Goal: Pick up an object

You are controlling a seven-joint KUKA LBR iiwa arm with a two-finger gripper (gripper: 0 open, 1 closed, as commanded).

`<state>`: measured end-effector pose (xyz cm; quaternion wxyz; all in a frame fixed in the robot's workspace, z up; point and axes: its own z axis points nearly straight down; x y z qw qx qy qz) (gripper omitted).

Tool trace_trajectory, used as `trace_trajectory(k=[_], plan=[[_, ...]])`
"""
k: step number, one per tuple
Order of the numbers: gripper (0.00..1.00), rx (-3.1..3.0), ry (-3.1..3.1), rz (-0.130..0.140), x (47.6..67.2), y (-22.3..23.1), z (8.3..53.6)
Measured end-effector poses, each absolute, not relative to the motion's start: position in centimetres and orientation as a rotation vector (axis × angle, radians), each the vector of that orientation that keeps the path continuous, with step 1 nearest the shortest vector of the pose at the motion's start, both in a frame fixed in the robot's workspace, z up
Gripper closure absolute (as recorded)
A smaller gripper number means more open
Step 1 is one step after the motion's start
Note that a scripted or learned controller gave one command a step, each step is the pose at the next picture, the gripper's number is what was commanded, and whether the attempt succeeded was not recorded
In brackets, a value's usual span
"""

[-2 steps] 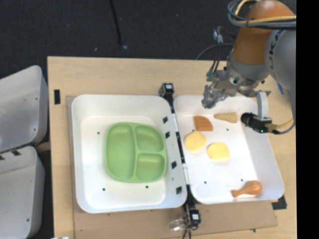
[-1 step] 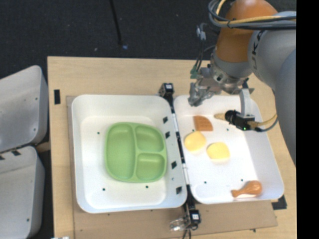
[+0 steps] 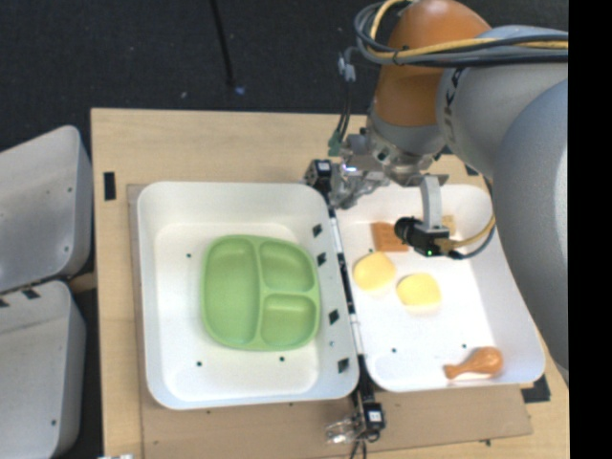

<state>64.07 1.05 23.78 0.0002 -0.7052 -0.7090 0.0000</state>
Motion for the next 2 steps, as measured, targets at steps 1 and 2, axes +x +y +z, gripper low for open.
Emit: trace_trajectory(k=[1, 2], plan=[[1.00, -2.214, -2.230, -0.003, 65.18, 7.09, 23.44], [0.00, -2.219, -2.225, -0.001, 65.14, 6.72, 23.45]])
